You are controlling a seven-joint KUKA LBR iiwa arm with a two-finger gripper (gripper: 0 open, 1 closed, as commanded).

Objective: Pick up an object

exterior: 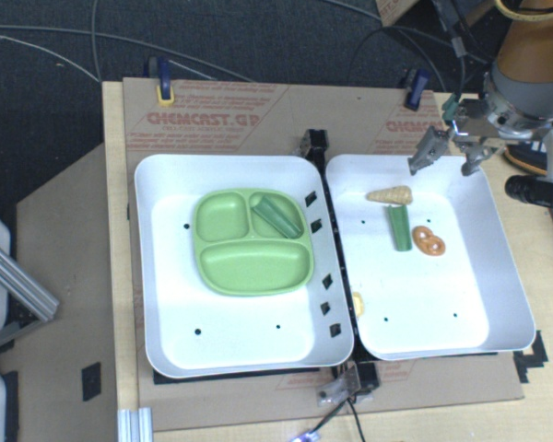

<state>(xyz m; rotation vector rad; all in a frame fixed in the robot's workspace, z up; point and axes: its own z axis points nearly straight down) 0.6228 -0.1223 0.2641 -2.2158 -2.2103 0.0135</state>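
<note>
The two-finger gripper (452, 157) is hanging spread open and holding nothing over the far edge of the shallow right white bin (498, 274), while the pale cone-shaped toy (390, 194), nearest inside it, is lying ungrasped, so picking is remaining

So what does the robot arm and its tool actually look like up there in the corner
The arm is a thick rounded column with a broad orange band above a grey wrist section. Below it sits a metallic tool with two slim dark grey fingers. A small green part shows near the tool's body, and dark cables loop beside the arm.
</note>
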